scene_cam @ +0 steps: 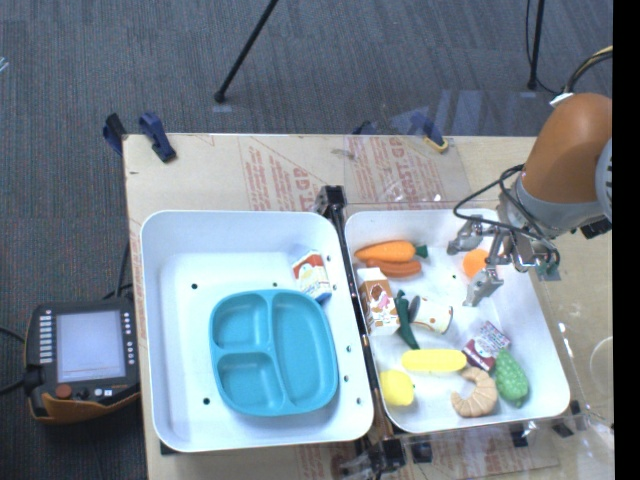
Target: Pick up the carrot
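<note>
Lying left of tool (480,268), apart: carrot (387,252).

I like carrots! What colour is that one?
The carrot is orange with a small green tip, seen in the camera view.

carrot (388,252): orange with a green end
plate (273,352): light blue
bins (160,268): white
banana (433,360): yellow
lemon (397,388): yellow
croissant (474,396): tan
pickle (511,376): green and bumpy
bench (250,173): light brown with red writing
arm (565,158): orange band, grey below
</note>
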{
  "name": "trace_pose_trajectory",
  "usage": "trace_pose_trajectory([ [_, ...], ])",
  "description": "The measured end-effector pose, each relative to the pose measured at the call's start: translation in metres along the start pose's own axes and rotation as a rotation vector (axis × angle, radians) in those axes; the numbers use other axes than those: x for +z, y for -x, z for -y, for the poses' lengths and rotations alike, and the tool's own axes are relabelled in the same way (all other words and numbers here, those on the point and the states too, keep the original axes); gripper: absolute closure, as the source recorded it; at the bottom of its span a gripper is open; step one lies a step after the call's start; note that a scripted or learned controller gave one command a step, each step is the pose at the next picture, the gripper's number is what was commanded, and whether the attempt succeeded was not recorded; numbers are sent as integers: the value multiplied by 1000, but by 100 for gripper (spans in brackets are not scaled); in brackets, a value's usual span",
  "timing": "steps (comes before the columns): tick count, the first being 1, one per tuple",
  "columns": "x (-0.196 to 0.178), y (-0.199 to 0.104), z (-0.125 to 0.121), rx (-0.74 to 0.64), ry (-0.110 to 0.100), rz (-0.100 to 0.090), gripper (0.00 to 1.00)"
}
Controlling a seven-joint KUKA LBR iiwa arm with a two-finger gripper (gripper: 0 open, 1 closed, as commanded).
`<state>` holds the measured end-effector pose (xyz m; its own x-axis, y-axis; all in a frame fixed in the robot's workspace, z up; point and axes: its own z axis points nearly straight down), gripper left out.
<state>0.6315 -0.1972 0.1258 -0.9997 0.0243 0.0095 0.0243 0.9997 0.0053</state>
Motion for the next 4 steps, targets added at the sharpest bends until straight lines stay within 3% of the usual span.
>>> trace_pose_trajectory([
  [1,36,14,11,149,-2,11,0],
  [2,23,17,7,142,-3,20,100],
  [3,39,-44,14,-39,-4,10,100],
  [4,38,-43,14,-40,-3,12,0],
])
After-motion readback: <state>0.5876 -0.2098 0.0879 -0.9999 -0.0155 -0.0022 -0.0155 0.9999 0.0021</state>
